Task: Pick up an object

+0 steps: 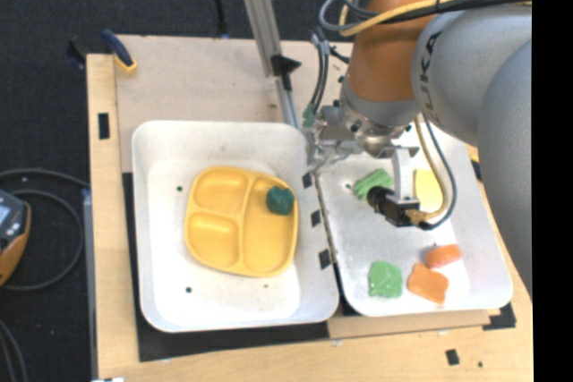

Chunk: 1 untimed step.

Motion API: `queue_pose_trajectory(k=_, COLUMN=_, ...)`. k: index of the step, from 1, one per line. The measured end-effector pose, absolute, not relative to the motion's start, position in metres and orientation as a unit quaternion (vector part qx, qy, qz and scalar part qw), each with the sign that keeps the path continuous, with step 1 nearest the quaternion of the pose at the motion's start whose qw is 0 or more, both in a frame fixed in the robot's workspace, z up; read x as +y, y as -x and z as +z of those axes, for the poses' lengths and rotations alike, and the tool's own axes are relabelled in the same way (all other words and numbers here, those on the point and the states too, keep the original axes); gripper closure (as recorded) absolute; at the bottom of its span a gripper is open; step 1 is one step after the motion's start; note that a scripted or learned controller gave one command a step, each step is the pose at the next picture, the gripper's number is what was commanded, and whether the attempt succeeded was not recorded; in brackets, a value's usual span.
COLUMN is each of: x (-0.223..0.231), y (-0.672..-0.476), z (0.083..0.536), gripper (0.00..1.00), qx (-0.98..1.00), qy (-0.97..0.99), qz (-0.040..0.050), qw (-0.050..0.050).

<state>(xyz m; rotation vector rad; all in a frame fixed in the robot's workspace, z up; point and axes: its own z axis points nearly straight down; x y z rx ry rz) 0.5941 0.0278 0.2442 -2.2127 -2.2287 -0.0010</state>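
Note:
My gripper hangs under the orange wrist band, over the upper left part of the right bin, close to the rim shared with the left bin. Just right of and below it lies a bright green object, partly covered by the robot's own hardware. A pale yellow object lies a little further right. Near the bin's front sit a flat green piece and two orange pieces. I see nothing held by the gripper.
The left bin holds a yellow divided plate with a dark green lump on its right compartment. A metal post rises behind the bins. The arm's grey body covers the right bin's far right side.

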Motion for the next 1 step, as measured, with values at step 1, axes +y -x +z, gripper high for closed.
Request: queue_pose_trajectory(k=1, x=0.0718, y=-0.5738, z=0.2336, gripper=1.0, qx=-0.709, qy=0.705, qz=0.0003, qw=0.001)
